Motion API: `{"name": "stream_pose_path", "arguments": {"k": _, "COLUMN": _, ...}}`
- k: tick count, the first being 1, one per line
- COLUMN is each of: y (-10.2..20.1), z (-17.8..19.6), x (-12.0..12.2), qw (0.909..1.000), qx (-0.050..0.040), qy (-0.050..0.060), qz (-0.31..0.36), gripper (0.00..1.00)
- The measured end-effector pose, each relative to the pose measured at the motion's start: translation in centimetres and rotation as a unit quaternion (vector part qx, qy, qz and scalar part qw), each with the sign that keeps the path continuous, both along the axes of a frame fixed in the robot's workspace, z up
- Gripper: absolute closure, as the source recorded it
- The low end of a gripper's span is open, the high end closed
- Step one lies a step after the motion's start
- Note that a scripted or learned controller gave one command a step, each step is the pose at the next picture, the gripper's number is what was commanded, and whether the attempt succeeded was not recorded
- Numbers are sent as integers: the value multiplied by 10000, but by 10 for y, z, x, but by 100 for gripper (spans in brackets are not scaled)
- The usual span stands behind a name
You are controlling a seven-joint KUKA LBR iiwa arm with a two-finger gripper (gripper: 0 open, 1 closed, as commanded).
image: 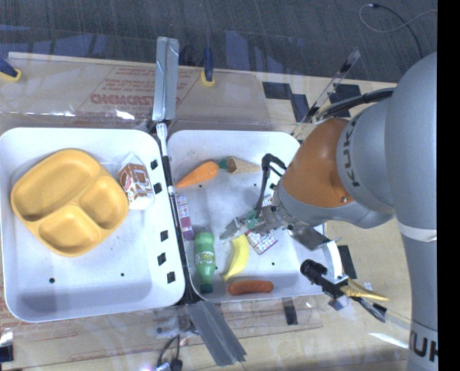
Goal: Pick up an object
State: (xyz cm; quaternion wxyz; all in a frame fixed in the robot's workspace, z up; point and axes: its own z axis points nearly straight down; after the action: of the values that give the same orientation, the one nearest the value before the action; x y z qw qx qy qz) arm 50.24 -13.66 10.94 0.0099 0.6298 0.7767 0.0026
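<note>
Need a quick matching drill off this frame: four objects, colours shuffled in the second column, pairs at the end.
Things:
1. divided tray
2. carrot
3. bottle
4. sausage

Colours:
A. green
B. red
C. yellow
D. orange

Pairs: 1-C, 2-D, 3-A, 4-B

Gripper (249, 224): finger state too small to tell | packet (262, 242) just beside it: partly hidden under wrist, print unreadable | arm (415, 176): cut off by right edge
</note>
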Motion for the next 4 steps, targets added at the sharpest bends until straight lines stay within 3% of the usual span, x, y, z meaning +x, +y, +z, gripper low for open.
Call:
{"name": "stream_pose_path", "arguments": {"k": 1, "y": -13, "z": -11, "x": -15, "qw": 10000, "qx": 30, "qy": 8, "qz": 56, "gripper": 0}}
{"name": "stream_pose_path", "arguments": {"k": 2, "y": -15, "z": 3, "x": -12, "qw": 10000, "qx": -4, "qy": -39, "qz": 67, "gripper": 100}}
{"name": "stream_pose_path", "arguments": {"k": 3, "y": -15, "z": 0, "x": -14, "qw": 10000, "qx": 6, "qy": -4, "qz": 73, "gripper": 0}}
{"name": "stream_pose_path", "arguments": {"k": 4, "y": -19, "z": -12, "x": 5, "qw": 9998, "qx": 30, "qy": 50, "qz": -173, "gripper": 0}}
